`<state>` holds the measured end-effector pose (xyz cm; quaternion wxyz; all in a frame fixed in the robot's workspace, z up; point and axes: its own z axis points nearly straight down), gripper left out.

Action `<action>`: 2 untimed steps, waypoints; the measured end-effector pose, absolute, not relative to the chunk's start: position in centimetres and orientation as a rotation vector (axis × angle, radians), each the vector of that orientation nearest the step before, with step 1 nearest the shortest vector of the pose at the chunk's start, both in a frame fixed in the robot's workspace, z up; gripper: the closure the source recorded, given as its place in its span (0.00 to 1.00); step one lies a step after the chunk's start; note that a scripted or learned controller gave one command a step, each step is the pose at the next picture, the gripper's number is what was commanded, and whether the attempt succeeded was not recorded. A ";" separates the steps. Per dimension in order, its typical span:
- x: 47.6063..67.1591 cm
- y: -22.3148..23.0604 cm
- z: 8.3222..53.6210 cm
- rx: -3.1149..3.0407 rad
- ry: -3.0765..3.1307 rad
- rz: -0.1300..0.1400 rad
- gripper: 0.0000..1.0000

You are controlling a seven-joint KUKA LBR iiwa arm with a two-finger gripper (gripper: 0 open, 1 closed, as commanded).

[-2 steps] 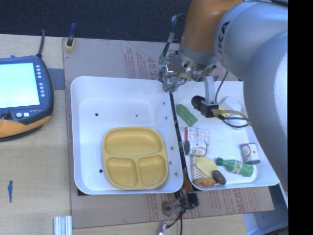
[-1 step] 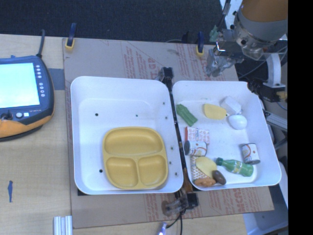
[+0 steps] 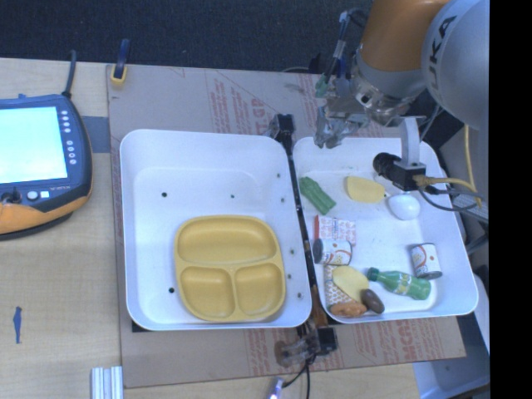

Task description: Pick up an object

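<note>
My gripper (image 3: pixel 329 137) hangs above the far left corner of the right bin (image 3: pixel 453 223), open, with nothing between its fingers. Below it in that bin lie a green pod-shaped piece (image 3: pixel 316 194), a flat yellow piece (image 3: pixel 365 189) and a white egg-like object (image 3: pixel 405 207). Further forward are a red and white packet (image 3: pixel 336 230), a small can (image 3: pixel 425 261), a green bottle (image 3: pixel 401 283) on its side, another yellow piece (image 3: pixel 349 281) and two brown bits (image 3: pixel 359 307). All of them lie apart from the gripper.
The left bin (image 3: pixel 150 165) holds a yellow divided tray (image 3: pixel 229 268). A control tablet (image 3: pixel 37 152) rests on the bench at the far left. The rim between the two bins (image 3: pixel 298 214) runs just left of the gripper.
</note>
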<state>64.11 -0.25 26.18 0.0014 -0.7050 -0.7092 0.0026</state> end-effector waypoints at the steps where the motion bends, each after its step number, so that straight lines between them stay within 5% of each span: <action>1: 65.6 7.8 20.8 -2.212 -2.227 0.009 1.00; 2: 56.0 10.7 14.0 -2.213 -2.227 0.010 1.00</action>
